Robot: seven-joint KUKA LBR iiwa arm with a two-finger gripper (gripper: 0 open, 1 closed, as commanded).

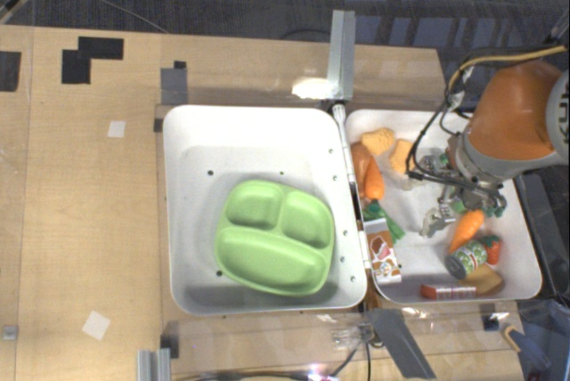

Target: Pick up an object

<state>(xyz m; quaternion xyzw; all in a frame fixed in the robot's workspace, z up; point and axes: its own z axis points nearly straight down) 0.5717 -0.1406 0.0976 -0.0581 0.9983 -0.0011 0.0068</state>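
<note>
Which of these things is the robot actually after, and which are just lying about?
For the job, in the right bin:
gripper
carrot
green can
small carton
orange toy food

Just there:
green divided plate
left bin

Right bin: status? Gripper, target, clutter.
Gripper low in the right bin, nothing seen between its fingers. Toy carrot right beside it, green can just below. Green divided tray sits in the left bin.
</note>
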